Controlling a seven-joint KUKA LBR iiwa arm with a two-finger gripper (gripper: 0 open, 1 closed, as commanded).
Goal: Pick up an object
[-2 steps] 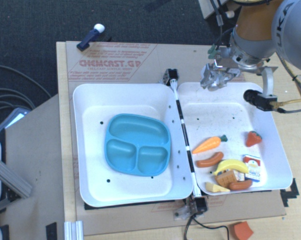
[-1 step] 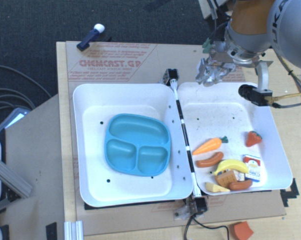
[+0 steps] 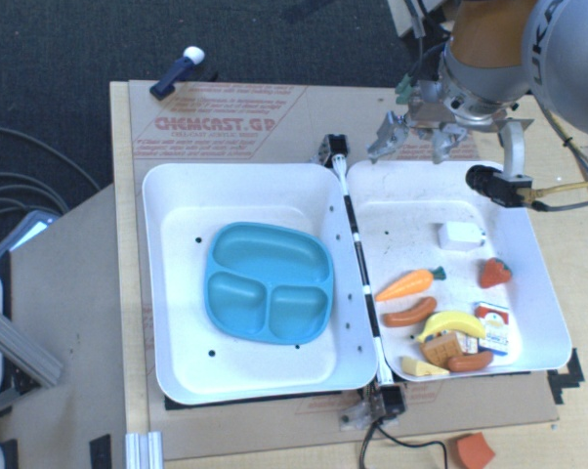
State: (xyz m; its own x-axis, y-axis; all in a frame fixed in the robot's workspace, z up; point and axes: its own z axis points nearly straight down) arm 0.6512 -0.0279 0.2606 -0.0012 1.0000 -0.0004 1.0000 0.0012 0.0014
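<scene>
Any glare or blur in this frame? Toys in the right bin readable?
Camera view: even light, soft shadows, white bins bright but not blown out; the carrot, banana and strawberry are sharp; the claw is slightly soft at the right bin's far rim.

Right bin (image 3: 528,252) far half open; toys (image 3: 450,335) crowd near half; divider (image 3: 357,262) left.
</scene>
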